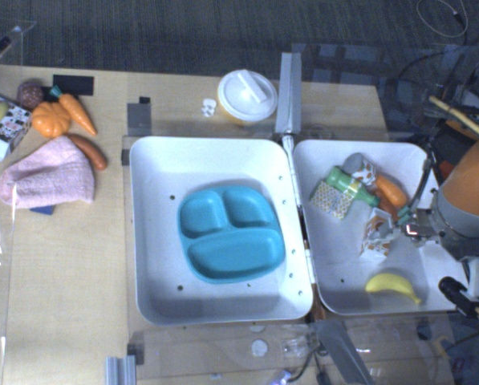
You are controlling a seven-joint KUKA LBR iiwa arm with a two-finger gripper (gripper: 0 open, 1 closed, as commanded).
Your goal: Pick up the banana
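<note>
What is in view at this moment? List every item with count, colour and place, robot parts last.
yellow curved banana: 1, yellow, near edge of the right bin.
shallow white bins: 2, white, side by side on the bench.
blue three-compartment tray: 1, blue, middle of the left bin.
green bottle: 1, green, far part of the right bin, in a cluster.
orange carrot-shaped toy: 1, orange, right bin, beside the bottle.
crinkled wrappers: several, pale, right bin.
round white lid: 1, white over yellow, on the bench beyond the bins.
pink cloth: 1, pink, bench, far left.
orange toy vegetables: several, bench beyond the cloth.
grey arm with orange band: 1, right edge.
gripper: 1, over the right bin, above the banana.
</note>
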